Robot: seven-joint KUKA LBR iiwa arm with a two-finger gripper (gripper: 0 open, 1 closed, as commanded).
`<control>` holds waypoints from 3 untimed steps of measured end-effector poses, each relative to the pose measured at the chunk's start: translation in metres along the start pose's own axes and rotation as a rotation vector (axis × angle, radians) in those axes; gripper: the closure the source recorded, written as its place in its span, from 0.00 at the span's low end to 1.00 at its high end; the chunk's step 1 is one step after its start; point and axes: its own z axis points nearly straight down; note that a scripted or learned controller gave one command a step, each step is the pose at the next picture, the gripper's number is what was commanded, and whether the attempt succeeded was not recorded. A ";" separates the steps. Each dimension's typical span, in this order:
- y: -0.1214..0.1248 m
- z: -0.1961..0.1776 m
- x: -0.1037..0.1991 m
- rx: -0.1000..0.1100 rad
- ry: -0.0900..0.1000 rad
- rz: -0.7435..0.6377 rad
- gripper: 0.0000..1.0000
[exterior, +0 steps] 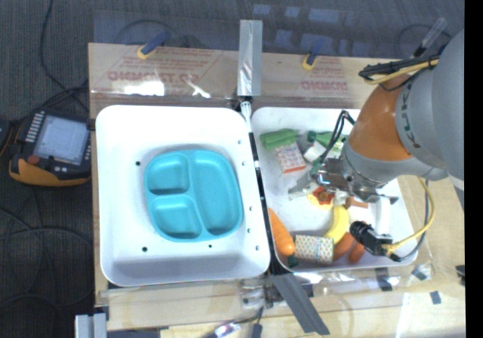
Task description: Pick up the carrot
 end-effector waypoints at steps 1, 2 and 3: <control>0.009 -0.045 -0.065 -0.001 -0.001 0.304 0.00; -0.017 -0.001 -0.028 -0.036 0.000 0.335 0.00; -0.034 -0.078 -0.096 -0.004 -0.002 -0.246 0.00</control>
